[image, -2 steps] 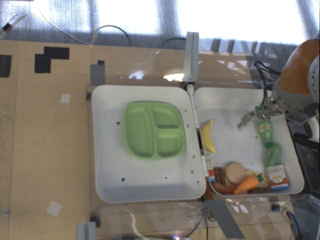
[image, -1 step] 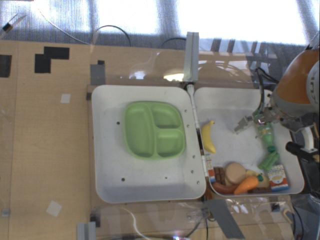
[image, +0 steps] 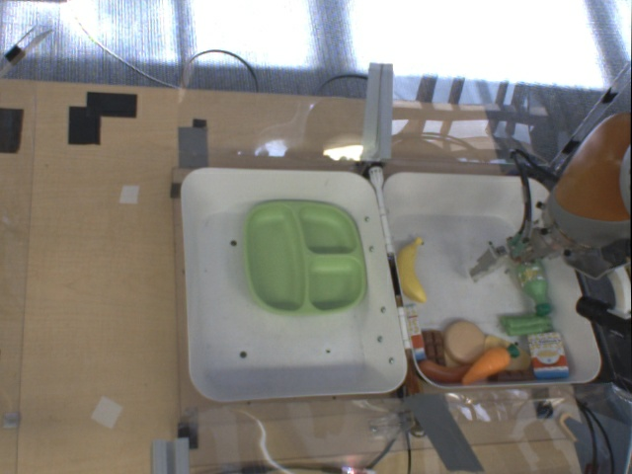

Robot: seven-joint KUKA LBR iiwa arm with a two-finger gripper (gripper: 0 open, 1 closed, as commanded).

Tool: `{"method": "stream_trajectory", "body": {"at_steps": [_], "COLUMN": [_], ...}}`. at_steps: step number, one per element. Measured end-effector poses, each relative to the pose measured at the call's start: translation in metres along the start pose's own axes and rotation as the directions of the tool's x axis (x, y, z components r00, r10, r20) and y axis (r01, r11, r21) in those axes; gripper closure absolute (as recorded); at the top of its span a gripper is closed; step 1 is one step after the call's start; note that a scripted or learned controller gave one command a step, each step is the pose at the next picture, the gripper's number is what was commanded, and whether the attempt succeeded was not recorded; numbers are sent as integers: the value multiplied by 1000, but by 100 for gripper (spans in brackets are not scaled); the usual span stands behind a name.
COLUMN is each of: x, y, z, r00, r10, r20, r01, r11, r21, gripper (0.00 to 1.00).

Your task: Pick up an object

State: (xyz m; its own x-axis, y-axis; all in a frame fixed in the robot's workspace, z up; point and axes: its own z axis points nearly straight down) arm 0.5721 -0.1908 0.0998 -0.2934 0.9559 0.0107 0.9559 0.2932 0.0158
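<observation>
- Two white bins sat side by side on the counter (image: 99,265): the left bin (image: 212,363) carried a green divided plate (image: 301,257), and the right bin (image: 444,205) carried the small toy foods.
- Nearest the pincer (image: 518,253) was a green bottle (image: 534,284), lying in the right bin's right half, just below the arm's wrist; I took it as the likely target.
- Whether the pincer's fingers were apart or together could not be told; a pale grey part stuck out to its left, and the bottle's upper end was touching or just under the fingertips, too blurred to separate.
- The bottle's long axis ran roughly up and down the view, tilted a little, its upper end toward the pincer and its lower end toward a green block (image: 525,322).
- It looked like a light, stiff plastic toy, smooth and probably slippery; being round, it could roll out of a loose pinch.
- Best hold, by my judgement: across the body at mid-length, fingers square to the long axis, not on the narrow end.
- A banana (image: 411,271) lay by the divider, well apart from the bottle, its length also up and down the view.
- Along the near wall crowded a carrot (image: 486,365), a round tan piece (image: 463,342), a sausage (image: 441,370) and a small carton (image: 548,354), harder to single out.
</observation>
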Motion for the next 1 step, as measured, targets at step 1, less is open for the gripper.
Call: {"method": "stream_trajectory", "body": {"at_steps": [1], "x": [0], "y": [3], "z": [9], "r00": [1000], "r10": [17], "r20": [-3], "r01": [-17], "r11": [1000], "r21": [0], "gripper": [0]}}
